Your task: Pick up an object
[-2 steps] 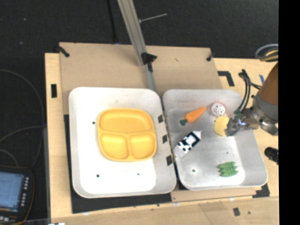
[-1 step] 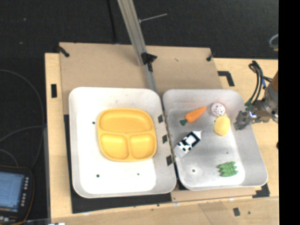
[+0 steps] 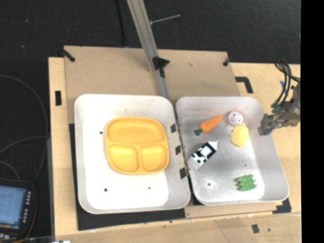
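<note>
Gripper at right bin's 3 o'clock rim, finger state unclear; lemon just beside at its 9 o'clock, apparently untouched.

a light wooden desk stands on a dark floor. a metal pole rises slantwise from the desk's far edge. beyond the near left corner sits a screen, with thin cables trailing over the floor.
</note>
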Controlling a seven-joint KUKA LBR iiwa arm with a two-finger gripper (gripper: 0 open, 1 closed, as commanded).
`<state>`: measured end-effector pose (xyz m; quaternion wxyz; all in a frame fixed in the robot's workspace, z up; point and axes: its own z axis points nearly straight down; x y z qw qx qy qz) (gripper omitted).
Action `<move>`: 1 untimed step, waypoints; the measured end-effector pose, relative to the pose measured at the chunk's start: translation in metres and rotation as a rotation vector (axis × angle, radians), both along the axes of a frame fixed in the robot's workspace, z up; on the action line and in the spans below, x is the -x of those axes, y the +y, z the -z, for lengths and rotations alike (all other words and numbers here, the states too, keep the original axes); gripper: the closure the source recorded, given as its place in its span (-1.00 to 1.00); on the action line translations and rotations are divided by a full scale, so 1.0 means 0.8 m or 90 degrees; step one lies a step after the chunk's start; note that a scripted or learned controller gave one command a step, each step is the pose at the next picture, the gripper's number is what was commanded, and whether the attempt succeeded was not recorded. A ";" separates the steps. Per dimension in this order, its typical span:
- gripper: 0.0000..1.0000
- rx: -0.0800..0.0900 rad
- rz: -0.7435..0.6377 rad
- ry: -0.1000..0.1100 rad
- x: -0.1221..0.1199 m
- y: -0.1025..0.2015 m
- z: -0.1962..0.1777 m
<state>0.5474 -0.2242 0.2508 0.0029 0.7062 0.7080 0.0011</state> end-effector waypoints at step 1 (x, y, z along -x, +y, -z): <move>1.00 -0.001 -0.002 0.002 -0.005 0.055 0.005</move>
